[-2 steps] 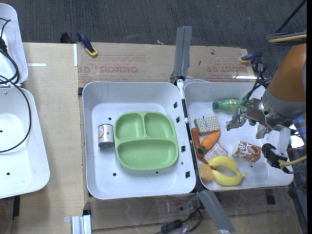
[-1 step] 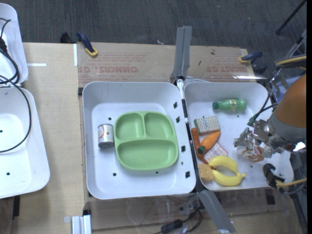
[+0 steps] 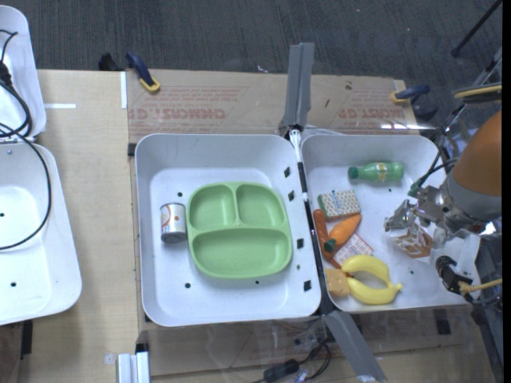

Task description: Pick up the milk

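1. Where the bench reaches farthest left, a white tub [image 3: 32, 294] sits apart from the two bins, with a black cable [image 3: 36, 206] looping over it.
2. At the far edge of the bench, a blue clamp [image 3: 142, 71] grips the brown board [image 3: 215, 106] that lies behind the bins.
3. The left bin [image 3: 152, 294] holds a small tin can [image 3: 172, 222] lying on its side, just left of a green divided plate [image 3: 239, 230] at the bin's middle.
4. A grey bar [image 3: 299, 82] runs from the far side down to the seam where the two bins meet.
5. In the right bin [image 3: 423, 294], close to its left wall, an orange carrot [image 3: 342, 233] lies at a slant, with a yellow banana [image 3: 370, 280] nearer to the camera.
6. The milk carton [image 3: 339, 203], as best I can judge, is the small patterned box lying just beyond the carrot, touching or almost touching it, left of the bin's middle.
7. A green bottle [image 3: 376, 171] lies on its side at the far part of the right bin, apart from the carton.
8. The gripper [image 3: 402, 220] hangs low over the right half of that bin, well to the right of the carton, with nothing seen in its grasp. Whether the claw is apart or together cannot be told.
9. A brown-and-white pack [image 3: 414, 246] lies just near of the gripper. Whether they touch is unclear.
10. The grey arm with its orange band [image 3: 483, 162] enters from the right edge.
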You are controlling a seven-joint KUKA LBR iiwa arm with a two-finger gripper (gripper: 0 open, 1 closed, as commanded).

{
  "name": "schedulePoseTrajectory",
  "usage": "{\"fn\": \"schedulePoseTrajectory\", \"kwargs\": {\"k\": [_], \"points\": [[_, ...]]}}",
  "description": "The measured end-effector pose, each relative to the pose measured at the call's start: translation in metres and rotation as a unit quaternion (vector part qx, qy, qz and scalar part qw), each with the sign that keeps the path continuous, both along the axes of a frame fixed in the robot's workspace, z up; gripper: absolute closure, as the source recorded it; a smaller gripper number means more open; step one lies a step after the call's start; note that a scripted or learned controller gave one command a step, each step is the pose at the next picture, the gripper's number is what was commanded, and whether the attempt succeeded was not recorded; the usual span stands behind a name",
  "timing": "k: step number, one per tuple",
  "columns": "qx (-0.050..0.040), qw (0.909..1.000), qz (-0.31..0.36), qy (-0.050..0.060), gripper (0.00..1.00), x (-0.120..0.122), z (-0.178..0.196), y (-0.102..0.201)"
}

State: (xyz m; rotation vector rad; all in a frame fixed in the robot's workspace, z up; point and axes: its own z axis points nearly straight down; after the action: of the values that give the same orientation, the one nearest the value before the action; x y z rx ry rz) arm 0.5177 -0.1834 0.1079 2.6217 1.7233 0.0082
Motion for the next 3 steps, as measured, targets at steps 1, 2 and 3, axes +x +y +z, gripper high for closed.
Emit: {"fn": "schedulePoseTrajectory", "kwargs": {"k": [1, 2, 3], "points": [[0.0, 1.0, 0.0, 0.0, 0.0, 0.0, 0.0, 0.0], [0.0001, 1.0, 0.001, 0.0, 1.0, 0.001, 0.01, 0.0], [0.0, 0.9982, -0.061, 0.005, 1.0, -0.013, 0.107, 0.034]]}}
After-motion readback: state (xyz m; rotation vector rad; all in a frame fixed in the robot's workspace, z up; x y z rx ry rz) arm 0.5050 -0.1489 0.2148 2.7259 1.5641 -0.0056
